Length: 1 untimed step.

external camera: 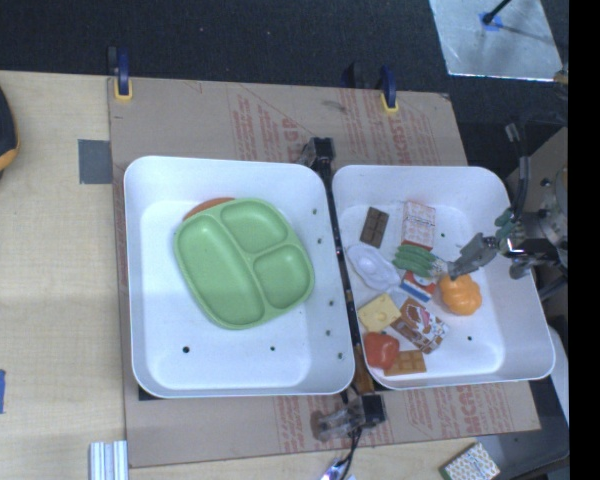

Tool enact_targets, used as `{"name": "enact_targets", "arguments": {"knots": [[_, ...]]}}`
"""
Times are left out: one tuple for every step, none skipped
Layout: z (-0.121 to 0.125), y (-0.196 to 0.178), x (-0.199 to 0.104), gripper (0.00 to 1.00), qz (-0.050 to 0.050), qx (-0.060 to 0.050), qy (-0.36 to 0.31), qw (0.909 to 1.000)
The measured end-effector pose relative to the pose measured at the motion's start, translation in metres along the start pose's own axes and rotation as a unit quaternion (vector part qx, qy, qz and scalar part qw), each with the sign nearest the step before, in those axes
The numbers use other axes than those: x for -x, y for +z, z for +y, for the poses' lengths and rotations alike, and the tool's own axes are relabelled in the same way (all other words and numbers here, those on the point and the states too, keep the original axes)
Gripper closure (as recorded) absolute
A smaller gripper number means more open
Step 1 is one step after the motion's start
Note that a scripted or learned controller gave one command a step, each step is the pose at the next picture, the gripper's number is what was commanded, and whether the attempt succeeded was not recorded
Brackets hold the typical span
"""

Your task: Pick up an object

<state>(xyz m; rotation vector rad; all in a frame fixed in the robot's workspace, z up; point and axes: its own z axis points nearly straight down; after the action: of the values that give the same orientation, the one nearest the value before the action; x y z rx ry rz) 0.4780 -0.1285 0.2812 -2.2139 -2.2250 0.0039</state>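
Nearest me, the worktop's (pixel 50 348) front edge carries the two white bins. The left bin (pixel 160 358) holds a green divided plate (pixel 243 262), set apart from everything else. The right bin (pixel 520 353) is crowded: orange fruit (pixel 460 295), green packet (pixel 414 259), brown bar (pixel 375 227), yellow block (pixel 379 313), red piece (pixel 381 349). The hand (pixel 472 256) hangs low just above the fruit, carrying nothing; how wide it stands I cannot tell. The tight clutter could foul any grasp.
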Motion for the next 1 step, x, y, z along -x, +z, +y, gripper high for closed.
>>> {"name": "enact_targets", "arguments": {"knots": [[-0.005,0.1424,-0.0236,0.0,0.002,-0.007,-0.001,1.0]]}}
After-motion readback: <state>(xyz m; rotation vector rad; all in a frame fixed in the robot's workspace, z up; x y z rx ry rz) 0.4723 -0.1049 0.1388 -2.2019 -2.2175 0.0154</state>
